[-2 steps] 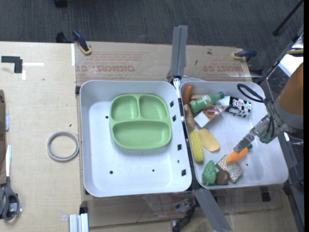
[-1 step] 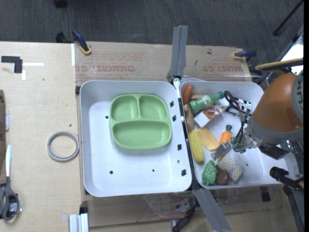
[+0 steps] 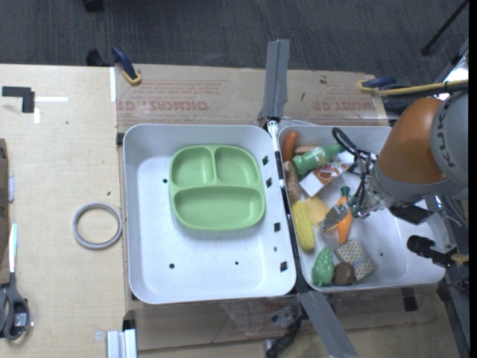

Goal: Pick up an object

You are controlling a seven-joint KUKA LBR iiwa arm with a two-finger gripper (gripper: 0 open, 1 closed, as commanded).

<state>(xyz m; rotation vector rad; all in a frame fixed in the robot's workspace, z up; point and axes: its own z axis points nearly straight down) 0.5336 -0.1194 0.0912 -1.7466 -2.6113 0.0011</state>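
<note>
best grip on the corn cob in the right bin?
Probably across the middle of the corn, from straight above, pincer closing left to right. It lies flat and long, running near to far along the bin's left wall, so its narrow width is the graspable span; wall clearance looks tight.

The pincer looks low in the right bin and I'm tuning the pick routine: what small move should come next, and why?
Probably a short straight lift to test the grasp. The pincer sits down among the toy food in the right bin, right at an orange carrot-like piece beside the corn cob. Whether that piece is actually gripped is unclear, so raising slightly would show it.
</note>
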